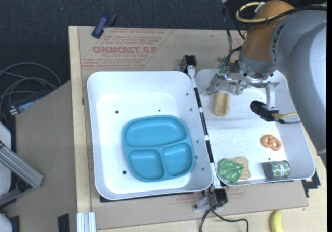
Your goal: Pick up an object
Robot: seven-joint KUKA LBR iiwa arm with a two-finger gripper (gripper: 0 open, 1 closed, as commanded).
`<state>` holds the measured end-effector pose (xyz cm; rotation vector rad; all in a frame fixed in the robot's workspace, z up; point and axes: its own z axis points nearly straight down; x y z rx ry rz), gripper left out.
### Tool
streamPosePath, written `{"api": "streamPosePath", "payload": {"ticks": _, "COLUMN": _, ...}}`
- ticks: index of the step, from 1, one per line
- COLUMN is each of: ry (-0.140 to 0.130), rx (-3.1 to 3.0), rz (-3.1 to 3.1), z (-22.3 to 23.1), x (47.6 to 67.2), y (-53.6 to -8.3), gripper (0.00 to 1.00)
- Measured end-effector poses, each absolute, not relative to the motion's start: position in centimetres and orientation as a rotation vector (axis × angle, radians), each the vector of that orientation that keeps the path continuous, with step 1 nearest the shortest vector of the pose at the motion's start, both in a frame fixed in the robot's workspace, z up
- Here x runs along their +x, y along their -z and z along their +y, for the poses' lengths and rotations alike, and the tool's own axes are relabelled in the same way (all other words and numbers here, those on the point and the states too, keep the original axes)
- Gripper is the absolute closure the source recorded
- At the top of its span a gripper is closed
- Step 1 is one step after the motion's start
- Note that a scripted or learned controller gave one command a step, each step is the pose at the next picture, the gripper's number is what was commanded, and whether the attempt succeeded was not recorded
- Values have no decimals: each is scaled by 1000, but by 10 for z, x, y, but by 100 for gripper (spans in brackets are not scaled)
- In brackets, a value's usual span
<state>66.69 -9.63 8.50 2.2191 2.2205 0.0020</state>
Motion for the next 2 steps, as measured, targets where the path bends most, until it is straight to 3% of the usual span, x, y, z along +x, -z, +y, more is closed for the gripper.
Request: {"api": "streamPosePath", "payload": {"ticks": 2, "ry": 2, "rx": 2223, "rz": 2222, "z": -99, "x": 648, "y": -85, "gripper": 0}}
